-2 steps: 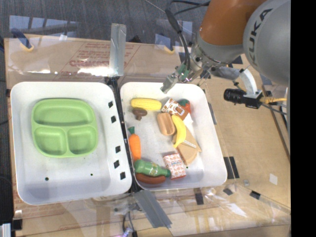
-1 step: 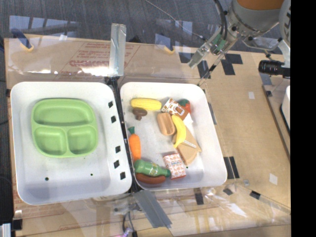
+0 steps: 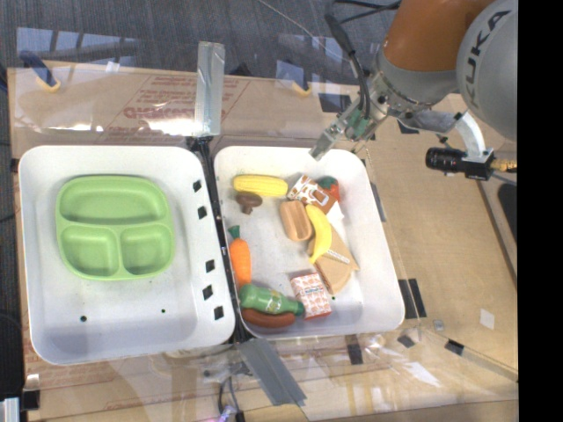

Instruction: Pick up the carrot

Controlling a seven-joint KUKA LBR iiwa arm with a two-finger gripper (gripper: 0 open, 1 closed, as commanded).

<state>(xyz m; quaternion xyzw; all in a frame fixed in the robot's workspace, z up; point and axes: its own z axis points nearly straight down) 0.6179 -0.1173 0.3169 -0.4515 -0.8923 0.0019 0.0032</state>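
Ideally the claw (image 3: pixel 337 137), seemingly spread and empty above the right bin's (image 3: pixel 380 236) far rim, descends astride the carrot (image 3: pixel 240 259) by the left wall.

A single fixed camera looks down at a slant from above the bench (image 3: pixel 440 262), far enough back to take in both the left bin (image 3: pixel 35 262) and the right bin (image 3: pixel 378 262) whole, with the arm (image 3: pixel 457 33) entering at the upper right.

We see a smooth, matt green plastic tray (image 3: pixel 113 227) in a glossy white plastic bin (image 3: pixel 35 262); the carrot (image 3: pixel 240 259) looks smooth plastic.
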